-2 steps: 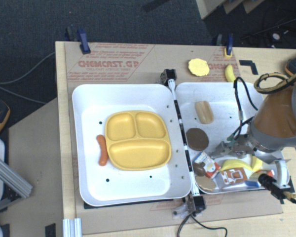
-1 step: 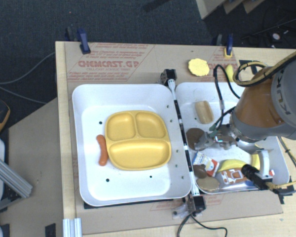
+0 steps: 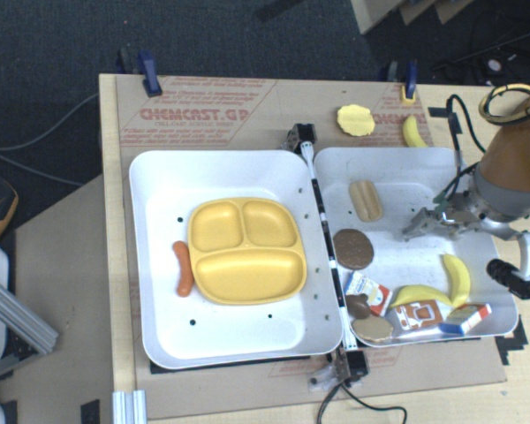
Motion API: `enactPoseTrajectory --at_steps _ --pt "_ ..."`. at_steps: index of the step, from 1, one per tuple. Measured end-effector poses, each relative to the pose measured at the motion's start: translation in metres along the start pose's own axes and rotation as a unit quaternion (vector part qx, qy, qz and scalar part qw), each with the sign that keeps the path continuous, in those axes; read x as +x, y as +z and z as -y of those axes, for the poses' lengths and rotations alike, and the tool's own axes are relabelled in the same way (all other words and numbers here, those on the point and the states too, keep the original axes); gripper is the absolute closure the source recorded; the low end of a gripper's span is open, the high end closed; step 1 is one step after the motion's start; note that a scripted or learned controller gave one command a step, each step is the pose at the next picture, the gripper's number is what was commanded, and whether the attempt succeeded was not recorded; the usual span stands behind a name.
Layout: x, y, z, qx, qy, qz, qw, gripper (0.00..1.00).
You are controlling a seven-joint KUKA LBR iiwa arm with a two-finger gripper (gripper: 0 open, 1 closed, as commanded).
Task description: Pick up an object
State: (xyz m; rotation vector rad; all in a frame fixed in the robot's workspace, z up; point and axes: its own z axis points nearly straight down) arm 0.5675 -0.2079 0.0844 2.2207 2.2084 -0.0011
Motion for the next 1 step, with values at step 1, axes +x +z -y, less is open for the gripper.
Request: enactPoseTrajectory --at_steps 1 --pt "-0.0091 -0.0009 0.0625 0.005 -0.002 -0.006 1.0000 0.00"
